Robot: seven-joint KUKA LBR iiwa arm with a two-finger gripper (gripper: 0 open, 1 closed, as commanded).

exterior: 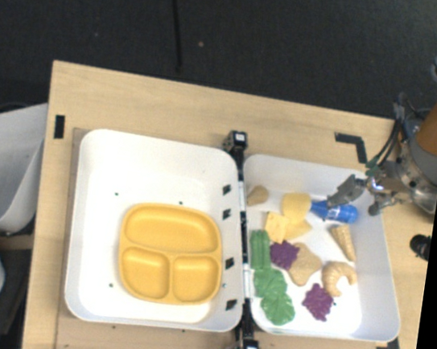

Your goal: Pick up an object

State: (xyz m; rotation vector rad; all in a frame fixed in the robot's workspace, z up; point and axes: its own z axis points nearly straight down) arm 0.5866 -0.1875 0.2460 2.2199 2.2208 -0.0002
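Small blue cylinder-like toy (338,213), lying on its side near the back right of the right bin (380,316), just beside a pale yellow piece (296,204) and above a tan cone (345,242).

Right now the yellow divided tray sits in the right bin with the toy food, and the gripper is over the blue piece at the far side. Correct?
Not quite. The camera view shows the yellow divided tray in the left bin, apart from the toy food. The rest stands: the gripper is over the blue piece at the far side of the right bin.
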